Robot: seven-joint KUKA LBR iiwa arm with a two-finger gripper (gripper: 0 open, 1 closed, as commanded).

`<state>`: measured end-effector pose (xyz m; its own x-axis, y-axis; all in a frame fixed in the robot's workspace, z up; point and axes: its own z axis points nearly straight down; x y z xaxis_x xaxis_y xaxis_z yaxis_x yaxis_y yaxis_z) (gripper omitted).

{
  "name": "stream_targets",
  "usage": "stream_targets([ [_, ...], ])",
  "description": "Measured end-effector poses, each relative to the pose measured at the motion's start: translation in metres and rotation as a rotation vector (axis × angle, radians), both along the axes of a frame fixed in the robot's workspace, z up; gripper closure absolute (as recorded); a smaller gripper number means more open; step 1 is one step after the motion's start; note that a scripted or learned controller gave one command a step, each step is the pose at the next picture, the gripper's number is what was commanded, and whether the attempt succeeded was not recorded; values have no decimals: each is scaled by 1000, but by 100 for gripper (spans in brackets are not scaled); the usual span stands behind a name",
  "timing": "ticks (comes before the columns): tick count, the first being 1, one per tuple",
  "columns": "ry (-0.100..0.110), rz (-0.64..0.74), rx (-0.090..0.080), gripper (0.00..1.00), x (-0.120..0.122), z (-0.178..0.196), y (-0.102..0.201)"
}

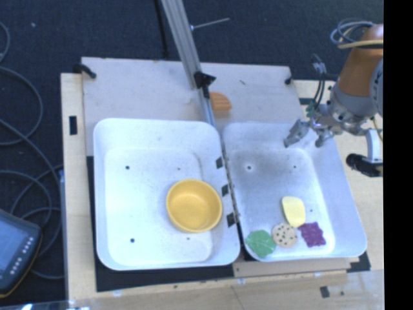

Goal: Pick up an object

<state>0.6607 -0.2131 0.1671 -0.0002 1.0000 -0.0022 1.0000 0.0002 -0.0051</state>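
Camera view: fingers (308, 135) spread, holding nothing, above right bin (335, 173) far corner; approach step; next, descend toward yellow piece (293, 210) below.

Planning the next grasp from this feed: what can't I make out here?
- Arm: cut off at the camera view's right edge.
- Orange thing behind the bins: partly hidden by the metal pole.
- Green piece, cookie, purple piece: too small to identify.
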Motion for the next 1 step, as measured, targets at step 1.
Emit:
stream_targets([
  [1,-2,3,-1,0,-1,-43,4],
])
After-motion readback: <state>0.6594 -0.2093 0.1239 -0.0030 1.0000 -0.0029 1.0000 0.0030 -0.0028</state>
